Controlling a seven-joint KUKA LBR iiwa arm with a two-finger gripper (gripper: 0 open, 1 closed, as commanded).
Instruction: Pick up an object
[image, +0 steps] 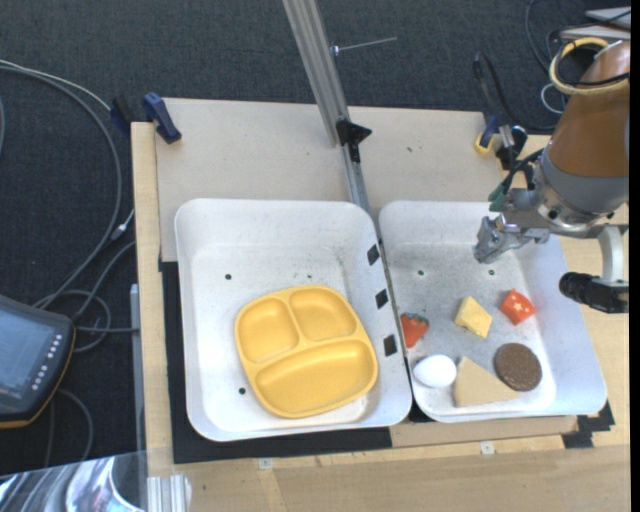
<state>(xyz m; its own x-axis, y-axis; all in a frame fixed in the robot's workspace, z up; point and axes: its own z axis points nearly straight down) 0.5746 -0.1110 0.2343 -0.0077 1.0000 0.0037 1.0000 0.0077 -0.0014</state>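
One gripper (497, 238) is seen poised over the far half of the right bin (430, 235), above bare white floor. Whether it is open or closed cannot be told from this slanted angle. No object is seen in its grasp. The grey wrist and orange band are seen entering over the right bin's far right corner.

Six small objects are left lying in the near half of the right bin, all apart from the gripper. A yellow block (474, 317) is placed near the bin's middle, and it is the closest candidate. An orange-red piece (516, 306) is found just beside it, toward the bin's right wall. A brown round disc (518, 366) is set nearer the bin's front right corner, touching or almost touching a tan wedge (478, 385) at the front wall. A white egg (435, 371) is lodged at the bin's front left, just beside the wedge. A red strawberry-like piece (414, 327) is pressed close to the bin's left wall. Beyond that wall, a yellow divided plate (306, 350) is seen in the left bin (190, 230).

The task is judged to be at its start: nothing has been lifted. What is left appears to be a move toward the bin's front, a descent onto one object, a closing and a lift.
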